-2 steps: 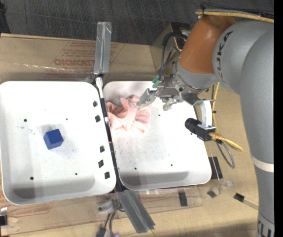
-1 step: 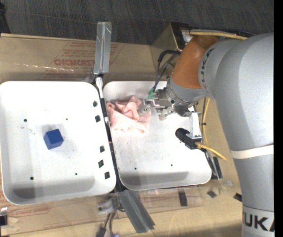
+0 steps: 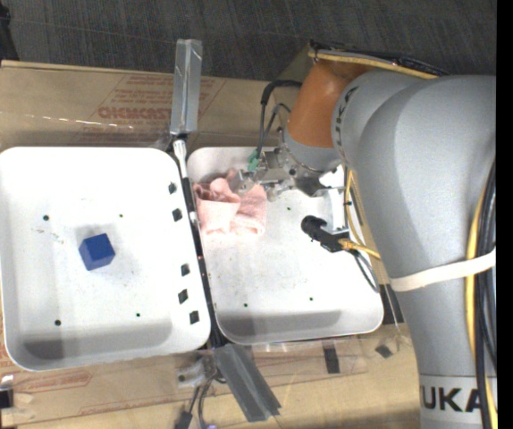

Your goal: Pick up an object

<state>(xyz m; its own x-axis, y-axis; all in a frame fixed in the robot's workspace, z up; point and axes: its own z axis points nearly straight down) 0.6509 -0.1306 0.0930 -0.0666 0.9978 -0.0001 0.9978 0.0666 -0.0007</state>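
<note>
Grey arm with orange band (image 3: 315, 105) reaches in from the right over the right-hand shallow white bin (image 3: 328, 315); its two-finger gripper (image 3: 255, 175) sits low at that bin's upper left corner, right at the top edge of a crumpled pink cloth (image 3: 230, 208); whether the jaws are open, closed or pinching the cloth I cannot tell. Cloth lies against the right bin's left wall; a small blue cube (image 3: 97, 250) rests in the left-hand shallow white bin (image 3: 24, 329), well apart from the gripper.
</note>
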